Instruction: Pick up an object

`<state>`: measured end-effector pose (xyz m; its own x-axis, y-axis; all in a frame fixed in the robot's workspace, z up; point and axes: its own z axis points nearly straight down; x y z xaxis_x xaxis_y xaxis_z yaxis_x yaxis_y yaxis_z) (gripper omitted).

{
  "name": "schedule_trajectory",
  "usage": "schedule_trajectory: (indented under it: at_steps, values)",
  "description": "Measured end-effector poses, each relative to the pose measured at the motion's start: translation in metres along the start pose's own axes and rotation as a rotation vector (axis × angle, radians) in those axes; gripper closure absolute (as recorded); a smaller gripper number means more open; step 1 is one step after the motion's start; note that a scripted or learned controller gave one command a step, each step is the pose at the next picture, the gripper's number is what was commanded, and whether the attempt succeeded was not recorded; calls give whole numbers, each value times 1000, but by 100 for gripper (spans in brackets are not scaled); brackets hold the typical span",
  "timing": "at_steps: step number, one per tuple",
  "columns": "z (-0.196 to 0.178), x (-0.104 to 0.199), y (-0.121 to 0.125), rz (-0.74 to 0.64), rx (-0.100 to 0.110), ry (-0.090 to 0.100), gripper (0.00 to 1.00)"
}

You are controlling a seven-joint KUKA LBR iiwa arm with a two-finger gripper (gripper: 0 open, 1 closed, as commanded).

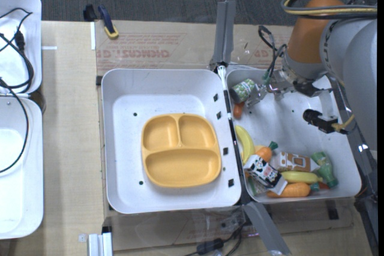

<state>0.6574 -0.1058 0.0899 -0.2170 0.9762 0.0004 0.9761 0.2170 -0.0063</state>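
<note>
1. Green and white, a small can-like object [243, 90] lies in the far left corner of the right bin [282, 123], touching or nearly touching the jaws [259, 94].
2. Whether the jaws are spread, pressed together or pinching the can, I cannot tell; the tips blur into the can's side.
3. The step in hand looks like the approach to a grasp, with the grey arm [336, 51] reaching across the bin's far end.
4. A small red-orange piece [238, 110] sits just beside the can, against the dividing wall.
5. Near the bin's front lie a banana [245, 142], a carrot [290, 190], a black-and-white carton [263, 169] and a brown carton [295, 162], well apart from the jaws.
6. Next, I judge, a firm closure on the can and a straight lift, clear of the wall.
7. The left bin [120, 147] holds a yellow divided plate [180, 150].
</note>
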Motion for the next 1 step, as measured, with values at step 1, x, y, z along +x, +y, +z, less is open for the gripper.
schedule_trajectory:
  at_steps: [1]
  values:
    - [0, 2, 0, 13, 2, -2, 0]
